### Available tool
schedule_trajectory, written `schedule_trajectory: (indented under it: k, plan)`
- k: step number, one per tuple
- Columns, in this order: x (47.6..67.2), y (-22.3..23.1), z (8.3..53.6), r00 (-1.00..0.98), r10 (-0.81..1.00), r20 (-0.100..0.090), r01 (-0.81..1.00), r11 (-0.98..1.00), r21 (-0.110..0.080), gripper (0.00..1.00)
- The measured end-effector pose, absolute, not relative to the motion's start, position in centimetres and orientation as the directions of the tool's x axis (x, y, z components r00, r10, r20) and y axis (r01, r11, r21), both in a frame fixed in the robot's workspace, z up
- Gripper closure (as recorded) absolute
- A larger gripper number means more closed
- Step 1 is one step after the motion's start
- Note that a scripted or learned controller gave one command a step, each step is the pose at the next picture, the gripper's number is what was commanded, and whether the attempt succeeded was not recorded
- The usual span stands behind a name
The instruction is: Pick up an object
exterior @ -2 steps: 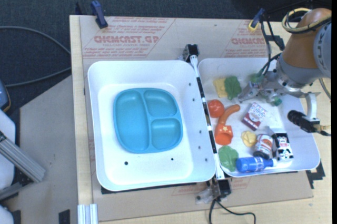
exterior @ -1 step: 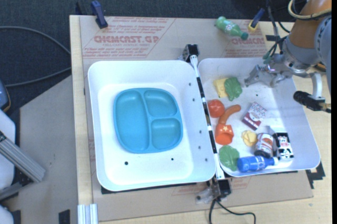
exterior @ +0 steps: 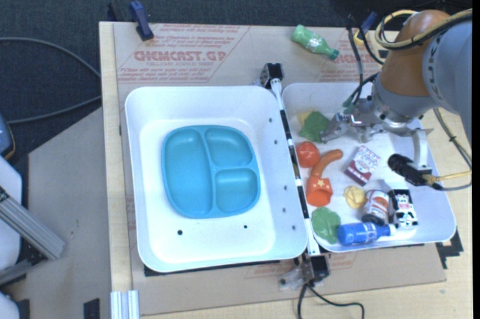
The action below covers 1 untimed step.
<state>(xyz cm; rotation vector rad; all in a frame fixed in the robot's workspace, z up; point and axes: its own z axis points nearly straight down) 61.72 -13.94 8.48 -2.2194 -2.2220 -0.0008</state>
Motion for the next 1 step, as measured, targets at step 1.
schedule_trajectory:
  k: [1]
  plan:
    - [57.0, -11.91, 8.57, 0.004, 1.0, -0.008, 1.0, -0.004, 0.004, 0.0]
